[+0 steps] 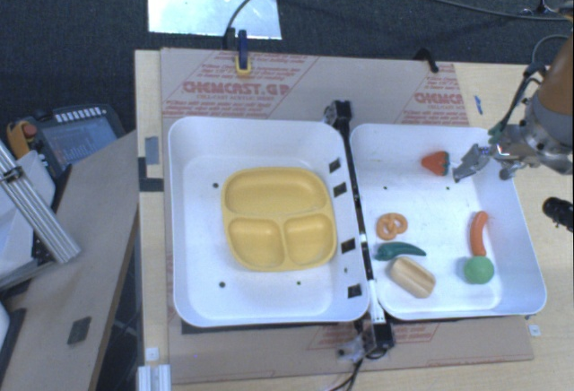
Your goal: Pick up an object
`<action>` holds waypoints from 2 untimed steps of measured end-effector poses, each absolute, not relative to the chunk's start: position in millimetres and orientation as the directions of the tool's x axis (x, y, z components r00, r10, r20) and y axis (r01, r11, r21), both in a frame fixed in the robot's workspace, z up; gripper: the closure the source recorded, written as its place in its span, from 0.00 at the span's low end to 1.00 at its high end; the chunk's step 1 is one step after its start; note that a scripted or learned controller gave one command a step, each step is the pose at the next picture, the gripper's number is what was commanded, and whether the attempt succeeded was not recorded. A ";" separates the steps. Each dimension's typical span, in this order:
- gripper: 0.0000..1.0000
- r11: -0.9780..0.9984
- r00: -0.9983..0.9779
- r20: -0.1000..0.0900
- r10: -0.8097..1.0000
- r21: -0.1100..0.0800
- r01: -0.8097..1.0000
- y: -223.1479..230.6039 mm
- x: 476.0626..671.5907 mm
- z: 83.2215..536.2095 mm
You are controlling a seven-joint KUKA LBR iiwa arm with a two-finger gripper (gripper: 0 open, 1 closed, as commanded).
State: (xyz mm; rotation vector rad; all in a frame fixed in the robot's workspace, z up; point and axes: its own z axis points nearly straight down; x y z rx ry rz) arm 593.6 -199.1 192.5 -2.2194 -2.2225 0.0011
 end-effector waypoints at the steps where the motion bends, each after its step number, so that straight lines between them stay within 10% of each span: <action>1: 0.00 0.005 -0.005 0.000 1.000 0.000 1.000 -195.4 602.0 147.4; 2: 0.00 0.007 -0.007 0.000 1.000 0.000 1.000 -194.5 612.8 97.5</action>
